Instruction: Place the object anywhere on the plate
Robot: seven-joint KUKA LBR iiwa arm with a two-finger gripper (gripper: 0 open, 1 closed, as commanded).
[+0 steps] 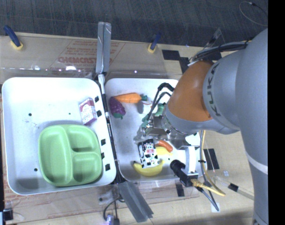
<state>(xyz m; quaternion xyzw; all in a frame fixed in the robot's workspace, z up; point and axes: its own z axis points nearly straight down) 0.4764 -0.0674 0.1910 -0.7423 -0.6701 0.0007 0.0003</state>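
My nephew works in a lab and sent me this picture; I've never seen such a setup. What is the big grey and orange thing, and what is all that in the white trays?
The grey and orange thing is a robot arm, reaching in from the right. One camera fixed above the bench looks down at a slant. Two shallow white bins sit side by side. The left bin holds a green divided plate and a small red packet. The right bin holds toy food: a carrot, a purple piece, a banana and a black-and-white patterned item. The arm's claw hangs low over that bin, near the patterned item. Whether it grips anything is unclear.
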